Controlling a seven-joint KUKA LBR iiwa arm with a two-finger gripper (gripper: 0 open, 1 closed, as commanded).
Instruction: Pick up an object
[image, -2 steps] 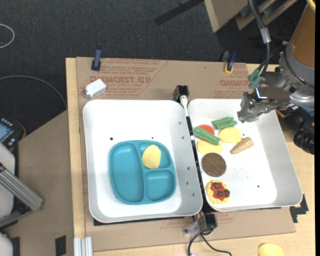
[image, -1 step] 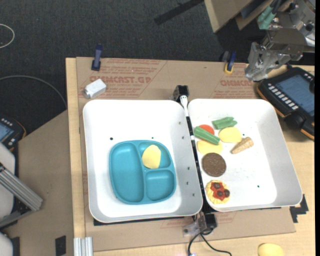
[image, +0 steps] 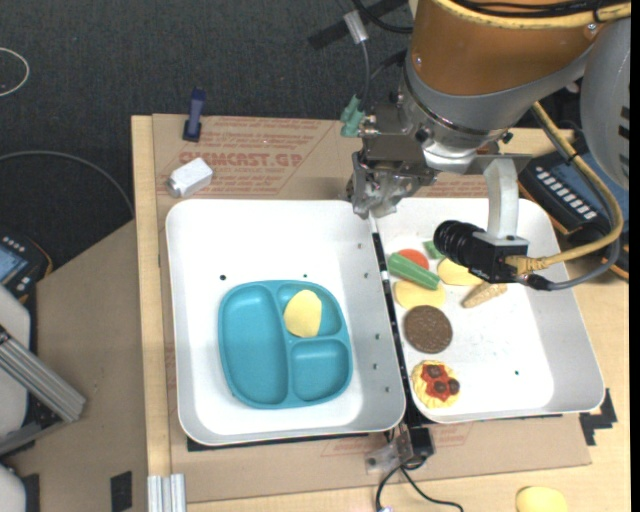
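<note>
Yellow and rounded, a small lump (image: 540, 498) sits at the bottom edge of the view, off the bins. Just inside the near rim of the right bin (image: 560, 340) lies a toy pizza (image: 437, 384), with a brown disc (image: 428, 328) just behind it. Farther back are a pale yellow slice (image: 418, 294), a green pod (image: 412, 269) and a tan stick (image: 486, 294). In the left bin (image: 190, 300), a teal divided plate (image: 260, 340) holds a yellow oval piece (image: 303, 314) in its far right compartment. The gripper (image: 374, 200) hangs over the far end of the seam between the bins, apart from every object. I cannot tell whether it is apart or together.
</note>
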